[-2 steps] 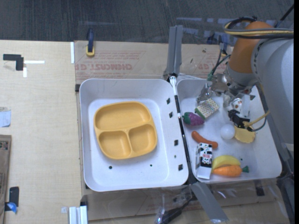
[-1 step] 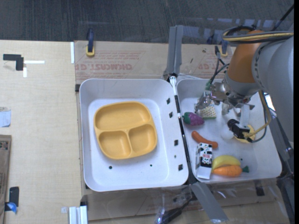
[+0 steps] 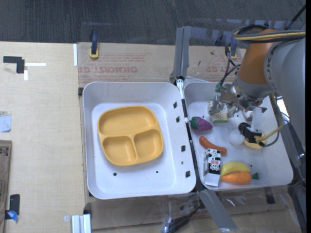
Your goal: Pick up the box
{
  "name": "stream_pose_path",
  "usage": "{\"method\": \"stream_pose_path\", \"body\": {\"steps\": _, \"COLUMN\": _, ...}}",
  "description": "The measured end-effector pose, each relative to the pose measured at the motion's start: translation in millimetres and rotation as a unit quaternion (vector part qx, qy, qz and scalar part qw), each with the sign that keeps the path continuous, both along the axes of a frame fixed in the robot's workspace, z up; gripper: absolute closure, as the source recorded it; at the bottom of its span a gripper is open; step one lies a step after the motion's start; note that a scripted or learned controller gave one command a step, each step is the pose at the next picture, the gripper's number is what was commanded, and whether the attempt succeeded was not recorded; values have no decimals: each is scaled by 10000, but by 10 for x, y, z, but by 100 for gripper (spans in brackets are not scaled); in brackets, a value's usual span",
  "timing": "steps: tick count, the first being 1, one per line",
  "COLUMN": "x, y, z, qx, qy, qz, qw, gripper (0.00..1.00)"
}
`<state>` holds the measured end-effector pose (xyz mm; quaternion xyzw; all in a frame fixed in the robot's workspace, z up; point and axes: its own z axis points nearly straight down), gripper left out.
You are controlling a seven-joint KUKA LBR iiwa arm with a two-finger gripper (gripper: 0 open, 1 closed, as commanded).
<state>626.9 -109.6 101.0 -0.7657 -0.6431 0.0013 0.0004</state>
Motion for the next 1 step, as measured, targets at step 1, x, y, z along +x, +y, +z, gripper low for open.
{"method": "stream_pose_path", "body": {"steps": 1, "x": 319, "y": 439, "z": 906, "qx": -3, "qy": -7, "qz": -111, "qw": 9999, "gripper": 100}}
